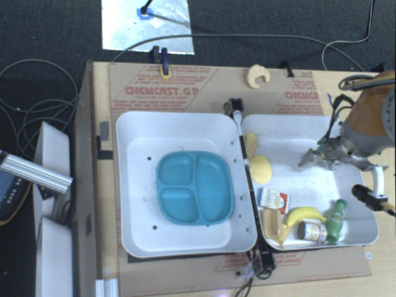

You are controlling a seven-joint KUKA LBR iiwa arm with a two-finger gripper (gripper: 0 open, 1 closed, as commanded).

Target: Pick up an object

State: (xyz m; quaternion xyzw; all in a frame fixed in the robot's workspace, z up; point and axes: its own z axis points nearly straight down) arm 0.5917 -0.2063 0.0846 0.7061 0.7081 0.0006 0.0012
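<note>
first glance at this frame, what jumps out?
The blue tray with its compartments, sitting alone in the left bin. Then the clutter in the right bin's near corner: banana, green bottle, a small jar and a red-and-white box, with a yellow lemon by the divider. The end effector hangs over that bin's right part, away from the pile.

My view was evenly and fairly brightly lit from overhead. The white bins [185, 125] looked slightly washed out, and a foil sheet [146, 15] at eleven o'clock glared. Shadows were faint and short. Everything appeared mildly soft and grainy.
</note>
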